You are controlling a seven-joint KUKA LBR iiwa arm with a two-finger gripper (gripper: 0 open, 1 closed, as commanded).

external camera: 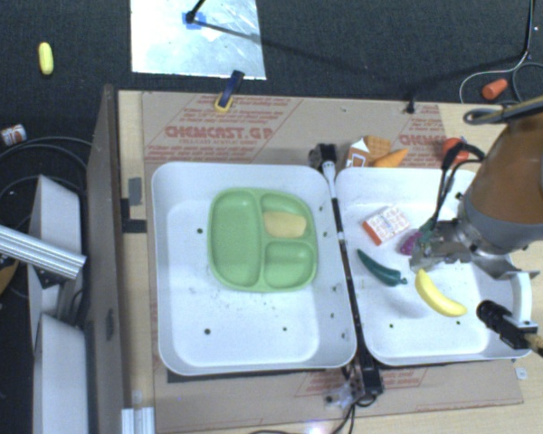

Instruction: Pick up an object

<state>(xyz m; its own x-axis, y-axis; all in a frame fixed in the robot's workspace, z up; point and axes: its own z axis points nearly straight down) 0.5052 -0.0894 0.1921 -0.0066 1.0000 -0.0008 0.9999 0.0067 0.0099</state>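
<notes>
Jaws (pixel 427 253) hang low over the right bin (pixel 380 351); whether they are open or closed cannot be told. Banana (pixel 439 297) lies just below them, green pepper (pixel 381 268) to the left, red-and-white box (pixel 385 223) above. Green tray (pixel 240 242) with yellow food (pixel 285 223) sits in the left bin (pixel 185 333).

From my seat the right bin (pixel 407 351) is the tight one: a banana (pixel 440 296), a green pepper (pixel 381 268) and a small red-and-white box (pixel 385 223) bunch up mid-bin, right beside the gripper (pixel 425 253). Its front-left floor is bare. The left bin (pixel 185 333) has a green divided plate (pixel 258 240) in the middle, with open floor all round it.
</notes>
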